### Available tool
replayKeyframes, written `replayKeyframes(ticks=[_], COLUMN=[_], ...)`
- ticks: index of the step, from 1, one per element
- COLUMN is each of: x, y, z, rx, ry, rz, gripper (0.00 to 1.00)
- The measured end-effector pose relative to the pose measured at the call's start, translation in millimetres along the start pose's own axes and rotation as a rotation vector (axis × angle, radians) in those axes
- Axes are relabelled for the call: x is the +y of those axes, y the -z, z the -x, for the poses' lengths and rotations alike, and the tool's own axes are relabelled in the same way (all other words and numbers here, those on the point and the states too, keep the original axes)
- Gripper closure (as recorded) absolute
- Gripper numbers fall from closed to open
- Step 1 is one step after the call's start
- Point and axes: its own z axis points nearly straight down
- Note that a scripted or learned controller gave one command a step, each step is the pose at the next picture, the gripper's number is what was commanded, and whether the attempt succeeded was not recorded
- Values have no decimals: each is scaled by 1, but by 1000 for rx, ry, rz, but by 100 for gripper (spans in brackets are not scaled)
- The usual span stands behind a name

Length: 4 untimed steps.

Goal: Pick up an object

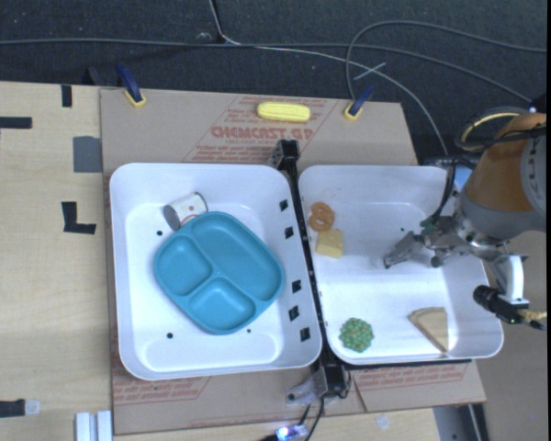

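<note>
Wedge-shaped tan slice [432, 327] lies flat in smooth right bin [376, 184]; tool [397, 255] above, released, grasping nothing.

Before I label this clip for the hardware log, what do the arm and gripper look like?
The arm is grey and rounded, with a broad orange band above the wrist. The gripper is dark grey metal with slim fingers tapering to points. A small black part with a white bracket juts from the wrist, and thin dark cables loop around the arm.
</note>
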Motion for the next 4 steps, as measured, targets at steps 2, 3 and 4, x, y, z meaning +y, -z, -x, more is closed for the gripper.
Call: replayKeyframes(ticks=[2,3,4], x=[-6,-11,-10], y=[71,117,170], z=[2,-3,-3], rx=[-2,-2,-3], ry=[-1,0,1], rz=[11,10,11], gripper=[100,100,100])
